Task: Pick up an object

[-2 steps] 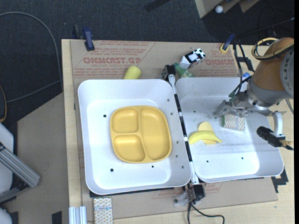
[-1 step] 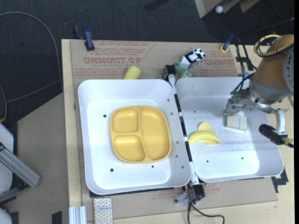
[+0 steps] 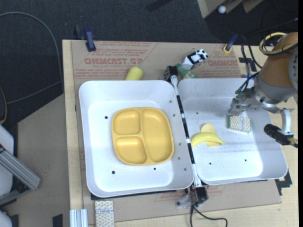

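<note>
In the right bin (image 3: 255, 167) lie a yellow banana-shaped toy (image 3: 207, 138) near its left side and a small pale patterned block (image 3: 239, 123) further right. My gripper (image 3: 235, 109) reaches down from the right and stands just above the block's upper left corner, close to it or touching it. Nothing shows between its fingers. A yellow divided plate (image 3: 141, 135) rests in the middle of the left bin (image 3: 94, 98).
On the cardboard behind the bins sit a yellow cylinder (image 3: 134, 73) and a black-and-white toy (image 3: 195, 59). Blue clamps (image 3: 88, 39) hold the board's back edge. A small patterned packet (image 3: 104, 213) lies at the front left. Cables hang at the right rear.
</note>
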Motion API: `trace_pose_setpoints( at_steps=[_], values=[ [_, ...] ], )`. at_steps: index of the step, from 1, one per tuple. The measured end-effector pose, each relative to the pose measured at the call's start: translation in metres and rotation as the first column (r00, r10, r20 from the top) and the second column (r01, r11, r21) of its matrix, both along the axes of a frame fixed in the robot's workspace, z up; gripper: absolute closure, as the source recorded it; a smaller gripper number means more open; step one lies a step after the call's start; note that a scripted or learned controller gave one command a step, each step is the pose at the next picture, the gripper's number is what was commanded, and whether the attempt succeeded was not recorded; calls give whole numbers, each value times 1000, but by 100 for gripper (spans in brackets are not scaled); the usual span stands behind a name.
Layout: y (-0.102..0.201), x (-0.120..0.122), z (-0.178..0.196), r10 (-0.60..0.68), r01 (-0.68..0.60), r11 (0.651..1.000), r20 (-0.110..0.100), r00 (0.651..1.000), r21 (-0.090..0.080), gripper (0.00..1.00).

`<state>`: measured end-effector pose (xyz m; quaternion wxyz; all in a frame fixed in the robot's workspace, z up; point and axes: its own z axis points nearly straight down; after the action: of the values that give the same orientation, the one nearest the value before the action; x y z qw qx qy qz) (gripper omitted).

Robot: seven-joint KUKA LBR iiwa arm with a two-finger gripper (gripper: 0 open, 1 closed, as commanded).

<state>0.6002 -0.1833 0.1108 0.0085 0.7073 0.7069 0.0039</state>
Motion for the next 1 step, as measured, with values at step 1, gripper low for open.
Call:
trace_pose_setpoints(
  at_steps=[1],
  values=[
    [0,1,10,0,0,1000,3,1000,-1,100]
  ],
)
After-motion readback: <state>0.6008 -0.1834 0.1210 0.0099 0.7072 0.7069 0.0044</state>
